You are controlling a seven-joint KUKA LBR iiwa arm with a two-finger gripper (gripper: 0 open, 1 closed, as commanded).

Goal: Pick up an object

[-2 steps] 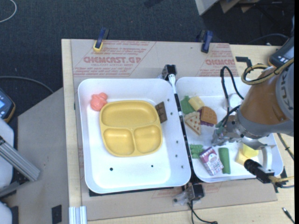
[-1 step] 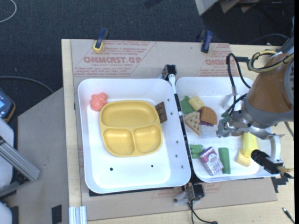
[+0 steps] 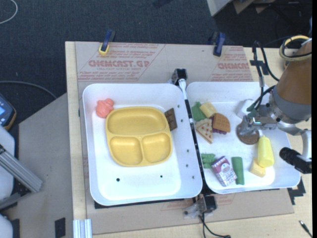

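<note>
The claw (image 3: 249,128) hangs low in the right bin (image 3: 225,90), over a brown round piece (image 3: 247,136) near the counter's right edge; I cannot tell its grip state. Judging from here, it should centre on that piece, clear of the yellow piece (image 3: 265,151) just beside.

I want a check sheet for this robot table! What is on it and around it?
Surface: brown bench bearing the left bin and the right bin.
Job's things: right bin holds toy food: yellow piece, green stick, pizza slice, small carton.
Clutter: left bin holds a yellow divided tray, a pink toy and a brown block.
Tool: tool low over the right bin; nothing seen between its fingers.
Cables: black cable at the front edge.
Surroundings: dark carpet, blue clamps.
</note>
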